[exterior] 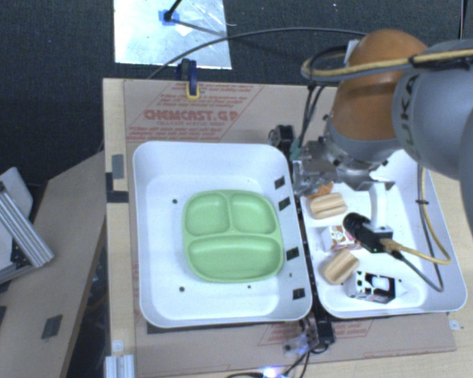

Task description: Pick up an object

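My gripper (308,176) is low over the far left corner of the right bin (437,290), under the grey arm with its orange band. Just below it lies a tan bread-like roll (327,205), and a small orange piece (324,188) shows between the roll and the gripper. A second tan roll (339,266) lies nearer the front. Between the two rolls sits a small red and white packet (340,238). A black and white item (374,287) rests near the bin's front wall.
The left bin (162,211) holds a green divided plate (232,235). The ridge between the two bins runs just left of the gripper. The arm covers the far right part of the right bin.
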